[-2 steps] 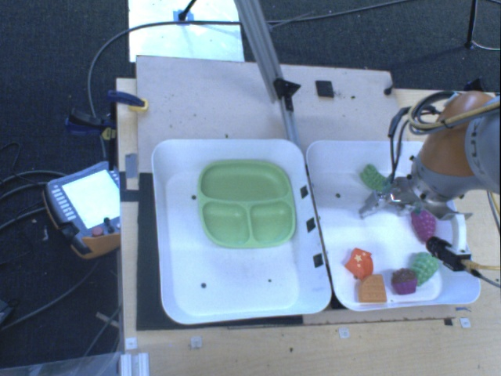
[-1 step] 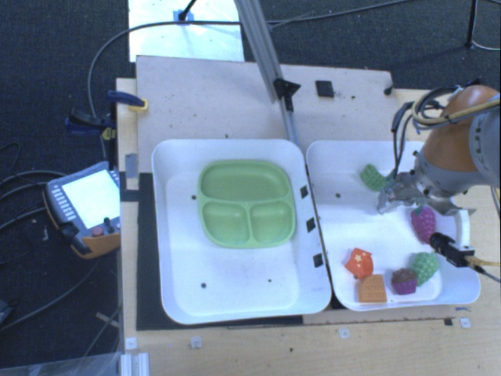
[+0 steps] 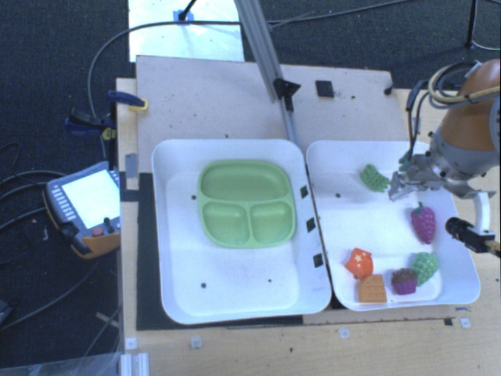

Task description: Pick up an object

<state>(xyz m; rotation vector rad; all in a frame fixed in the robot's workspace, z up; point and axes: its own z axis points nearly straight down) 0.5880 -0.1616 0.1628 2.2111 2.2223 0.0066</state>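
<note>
You're looking at the claw (image 3: 401, 188) hanging over the upper part of the right bin (image 3: 344, 210), arm reaching in from the right. You can't tell its state from this angle; nothing is visibly sitting in it. A green bumpy toy (image 3: 374, 178) is lying just beside the claw, on its left, maybe touching, can't say. A purple grape bunch (image 3: 423, 222) is sitting near the claw, below and a bit right. Further below: a green grape-like piece (image 3: 425, 265), a small dark purple piece (image 3: 404, 281) touching it, an orange block (image 3: 373, 289) and a red-orange star piece (image 3: 359, 262), all grouped at the bin's lower edge, well apart from the claw. Far left of the claw, a green divided plate (image 3: 246, 204) is resting in the left bin (image 3: 180, 288). Both bins are sitting on the counter (image 3: 211, 92).
</note>
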